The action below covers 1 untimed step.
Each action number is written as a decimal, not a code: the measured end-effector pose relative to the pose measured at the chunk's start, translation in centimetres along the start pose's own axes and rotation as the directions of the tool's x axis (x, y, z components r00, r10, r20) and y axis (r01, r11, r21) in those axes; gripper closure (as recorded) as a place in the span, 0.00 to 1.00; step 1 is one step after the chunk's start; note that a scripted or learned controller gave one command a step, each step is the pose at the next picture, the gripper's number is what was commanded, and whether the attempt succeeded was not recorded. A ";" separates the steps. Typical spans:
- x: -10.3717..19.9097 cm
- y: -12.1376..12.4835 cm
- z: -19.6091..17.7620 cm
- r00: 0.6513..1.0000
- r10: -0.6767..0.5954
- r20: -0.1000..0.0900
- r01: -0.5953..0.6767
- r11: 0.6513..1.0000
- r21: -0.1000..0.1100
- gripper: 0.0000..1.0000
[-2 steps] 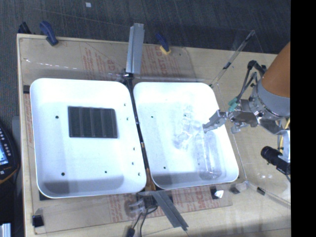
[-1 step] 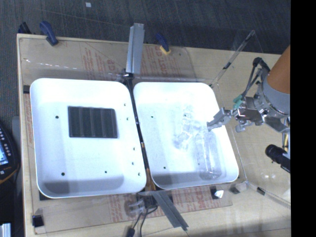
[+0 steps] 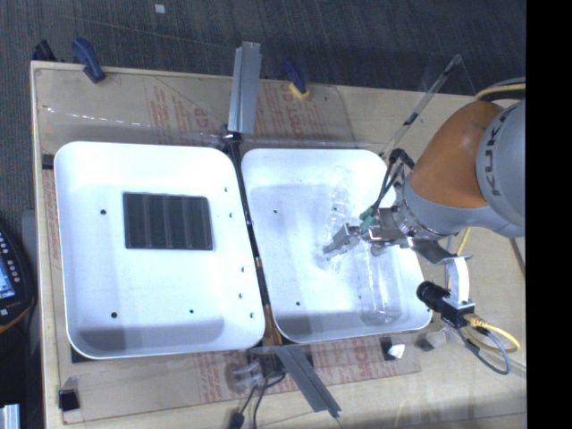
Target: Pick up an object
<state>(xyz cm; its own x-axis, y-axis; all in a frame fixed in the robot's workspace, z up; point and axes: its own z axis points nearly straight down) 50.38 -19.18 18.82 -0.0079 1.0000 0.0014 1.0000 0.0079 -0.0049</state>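
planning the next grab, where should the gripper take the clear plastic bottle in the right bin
Probably across the middle of the clear plastic bottle, from above. It seems to lie flat near the right white bin's right wall, long axis running toward the front edge, so fingers should straddle its narrow width. The gripper sits left of it.

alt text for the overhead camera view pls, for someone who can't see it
A grey robot arm with an orange band reaches from the right into the right-hand white bin, its gripper low among clear, hard-to-see plastic items. The left-hand white bin holds a dark ribbed rectangular object. Both bins sit side by side on a wooden bench.
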 end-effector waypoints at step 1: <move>0.8 3.3 -5.6 0.950 0.314 0.000 -0.314 0.950 -0.004 0.00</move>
<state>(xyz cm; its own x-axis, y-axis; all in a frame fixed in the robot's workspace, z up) 53.74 -18.39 24.37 0.3061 0.9520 -0.0004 0.9520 -0.3061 -0.0015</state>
